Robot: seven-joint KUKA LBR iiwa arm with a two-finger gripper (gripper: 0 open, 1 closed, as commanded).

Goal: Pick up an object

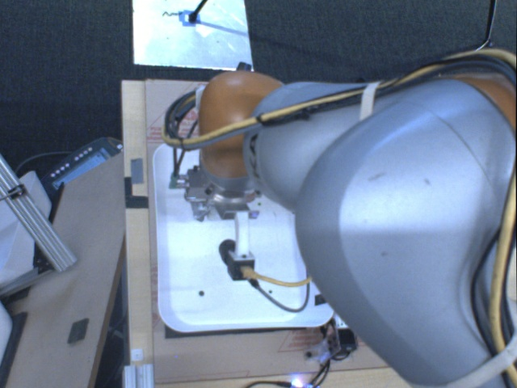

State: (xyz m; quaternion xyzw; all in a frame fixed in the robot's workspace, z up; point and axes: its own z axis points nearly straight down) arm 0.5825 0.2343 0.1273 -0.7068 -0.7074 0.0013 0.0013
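The white bin (174, 297) has its near rim toward the bench front, with a dark speck (201, 293) on its floor (too small to identify). The gripper (220, 207) hangs over the bin's middle; whether it is apart or together cannot be told. The grey arm (388, 200) covers the bin's right side, so the object's position cannot be told. Beyond the gripper is the orange band (226, 128).
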